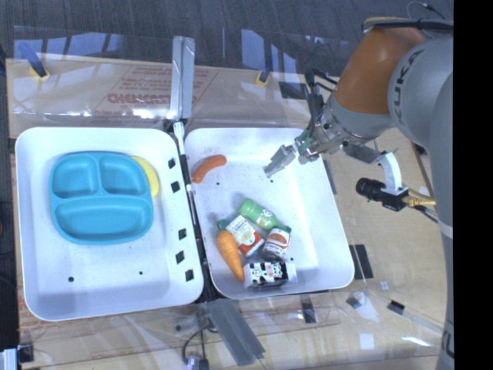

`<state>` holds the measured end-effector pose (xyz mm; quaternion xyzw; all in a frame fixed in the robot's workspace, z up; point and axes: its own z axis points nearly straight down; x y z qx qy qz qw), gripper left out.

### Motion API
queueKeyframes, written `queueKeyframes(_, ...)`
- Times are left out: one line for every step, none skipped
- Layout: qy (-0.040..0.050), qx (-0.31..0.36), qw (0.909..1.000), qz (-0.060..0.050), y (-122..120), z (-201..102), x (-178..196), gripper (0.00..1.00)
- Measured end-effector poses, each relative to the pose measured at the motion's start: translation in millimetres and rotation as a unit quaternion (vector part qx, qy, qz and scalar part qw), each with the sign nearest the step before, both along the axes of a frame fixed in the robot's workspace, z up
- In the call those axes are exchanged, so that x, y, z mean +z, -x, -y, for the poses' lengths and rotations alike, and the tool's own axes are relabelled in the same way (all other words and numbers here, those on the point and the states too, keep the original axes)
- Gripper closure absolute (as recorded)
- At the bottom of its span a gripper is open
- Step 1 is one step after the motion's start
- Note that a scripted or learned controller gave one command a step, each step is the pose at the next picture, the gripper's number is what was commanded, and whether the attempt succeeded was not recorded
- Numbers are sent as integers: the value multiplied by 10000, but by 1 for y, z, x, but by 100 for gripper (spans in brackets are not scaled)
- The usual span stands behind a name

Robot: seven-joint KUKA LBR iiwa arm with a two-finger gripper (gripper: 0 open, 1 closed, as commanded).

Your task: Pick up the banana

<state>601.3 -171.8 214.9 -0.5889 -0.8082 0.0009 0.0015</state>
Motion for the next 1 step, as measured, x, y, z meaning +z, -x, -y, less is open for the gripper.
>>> queueKeyframes(-1,1355,9908,11,78,-32,39,0)
